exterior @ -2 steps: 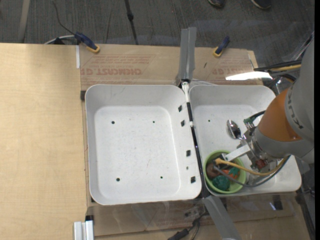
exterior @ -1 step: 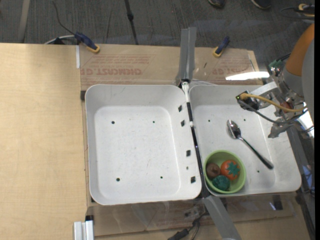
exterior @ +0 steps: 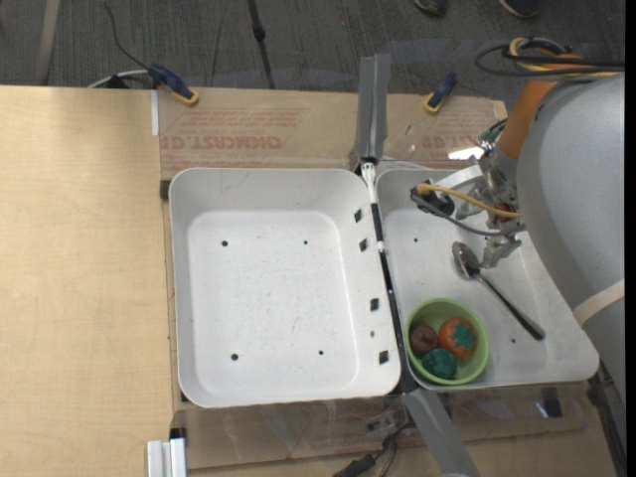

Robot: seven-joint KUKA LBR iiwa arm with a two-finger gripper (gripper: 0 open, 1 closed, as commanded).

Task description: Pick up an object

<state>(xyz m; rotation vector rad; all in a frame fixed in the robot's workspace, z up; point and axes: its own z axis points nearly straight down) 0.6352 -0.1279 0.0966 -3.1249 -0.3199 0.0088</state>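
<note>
The right bin [exterior: 427, 266] holds a metal spoon [exterior: 502, 301] lying at a slant, its bowl end up-left and its dark handle pointing down-right. A green bowl [exterior: 481, 354] sits in the bin's front left corner with an orange-red ball [exterior: 458, 336], a brown lump [exterior: 424, 338] and a teal piece [exterior: 439, 364] inside. My gripper [exterior: 497, 249] hangs low over the bin, just right of the spoon's bowl end. The grey arm [exterior: 576, 187] covers the bin's right side.
The left bin [exterior: 199, 296] lies beside the right one, with a raised divider [exterior: 380, 256] between them. A black and yellow cable-like piece [exterior: 442, 197] juts left from the wrist. Cardboard and clamps [exterior: 179, 89] lie behind the bins. Bare wood bench [exterior: 79, 266] spreads to the left.
</note>
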